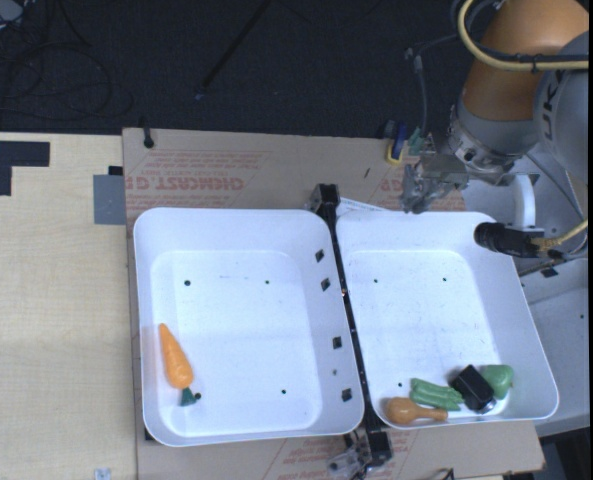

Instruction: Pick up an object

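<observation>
Task barely begun, judging by the layout. Gripper [416,196] up above the far rim of the right bin [431,268], well apart from every object; nothing between its tips, and too small and dark to tell whether spread or pressed together. Carrot [175,357] in the left bin [236,298], near its left wall toward the near corner, with a small dark green bit [188,397] just beside its lower end. Cluster in the right bin's near corner: orange pear shape [414,411], green pod [437,394], black block [472,387] and green piece [497,377], packed close, some touching. Left to do: choosing one, descent, closing, lift. Carrot probably the easier pick, lying alone; the cluster likely to crowd a grasp.
</observation>
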You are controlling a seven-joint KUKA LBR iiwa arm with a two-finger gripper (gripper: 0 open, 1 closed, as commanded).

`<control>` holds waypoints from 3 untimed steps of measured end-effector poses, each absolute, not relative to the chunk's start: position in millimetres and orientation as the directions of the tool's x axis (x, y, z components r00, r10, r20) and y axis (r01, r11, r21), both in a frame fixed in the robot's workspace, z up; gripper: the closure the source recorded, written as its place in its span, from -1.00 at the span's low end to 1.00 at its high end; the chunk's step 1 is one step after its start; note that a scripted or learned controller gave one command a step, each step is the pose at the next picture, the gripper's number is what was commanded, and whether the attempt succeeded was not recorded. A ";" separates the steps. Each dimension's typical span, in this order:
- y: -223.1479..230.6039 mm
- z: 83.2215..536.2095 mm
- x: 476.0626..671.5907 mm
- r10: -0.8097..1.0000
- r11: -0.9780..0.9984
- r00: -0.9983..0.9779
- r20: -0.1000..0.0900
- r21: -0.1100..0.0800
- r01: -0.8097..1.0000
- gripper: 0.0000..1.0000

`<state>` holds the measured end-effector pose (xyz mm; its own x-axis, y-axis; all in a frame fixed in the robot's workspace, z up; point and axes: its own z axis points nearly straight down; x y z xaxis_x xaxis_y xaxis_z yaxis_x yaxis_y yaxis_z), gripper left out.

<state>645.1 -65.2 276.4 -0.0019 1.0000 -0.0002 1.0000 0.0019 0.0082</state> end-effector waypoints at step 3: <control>-145.0 421.1 571.7 1.000 -0.005 0.005 -0.003 0.006 1.000 1.00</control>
<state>571.7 -145.0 421.1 0.0052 1.0000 -0.0028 1.0000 -0.0051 0.0063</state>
